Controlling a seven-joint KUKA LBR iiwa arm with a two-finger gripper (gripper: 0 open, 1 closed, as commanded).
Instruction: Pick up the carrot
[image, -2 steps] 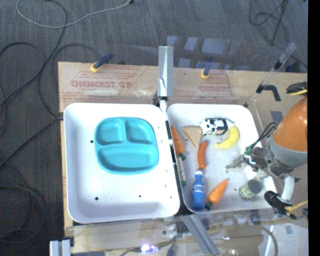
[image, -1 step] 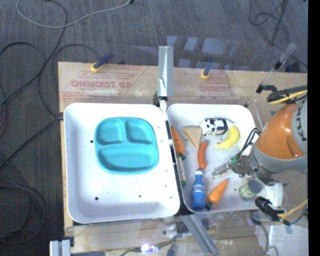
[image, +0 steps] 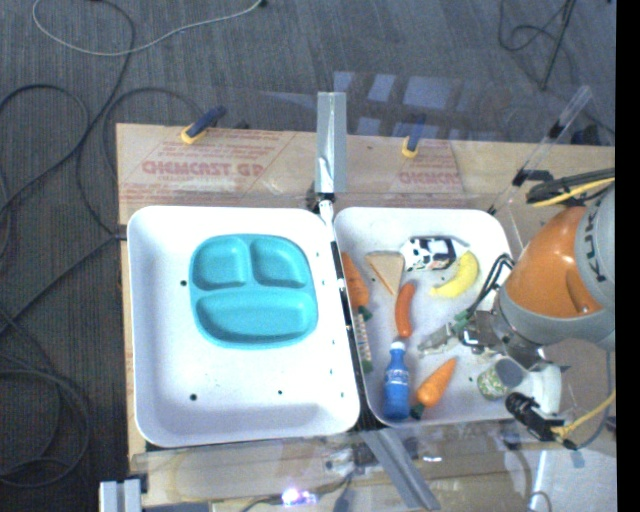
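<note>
— Where is the carrot?

— There are a few in the right bin (image: 500, 232). One carrot (image: 436, 382) lies near the six o'clock edge, tilted, just beside a blue bottle (image: 397, 380) at its nine o'clock. A second carrot (image: 404, 308) lies at mid-bin; a third carrot (image: 355, 283) hugs the nine o'clock wall.

— And you?

— My jaws (image: 452, 335) sit at three o'clock in that bin, above the first carrot, with nothing visibly between them; whether they are apart or closed, I cannot tell.

— Anything else?

— A banana (image: 457, 277) at one o'clock, and a blue tray (image: 254, 290) in the left bin (image: 160, 400).
</note>
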